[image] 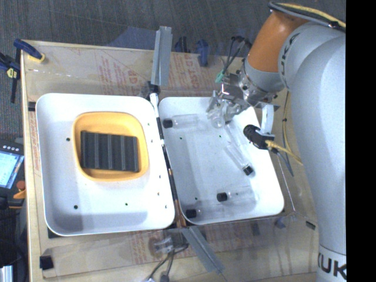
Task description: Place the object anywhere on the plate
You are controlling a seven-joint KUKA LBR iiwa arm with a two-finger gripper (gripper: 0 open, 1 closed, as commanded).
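A yellow plate (88,128) lies in the left bin (53,198). On it rests a dark grey ridged block (110,150), flat and roughly centred. My gripper (219,111) hangs over the far edge of the right bin (200,175), well apart from the plate. Its tip is pale and blends with the bin, and I see nothing I can name in it. The grey arm with its orange band (271,37) comes in from the right.
Several clear plastic pieces with black caps lie in the right bin, one tube (237,156) near the middle right and a cap (222,197) near the front. A ridge (164,157) divides the two bins. A black cable fitting (254,135) hangs by the wrist.
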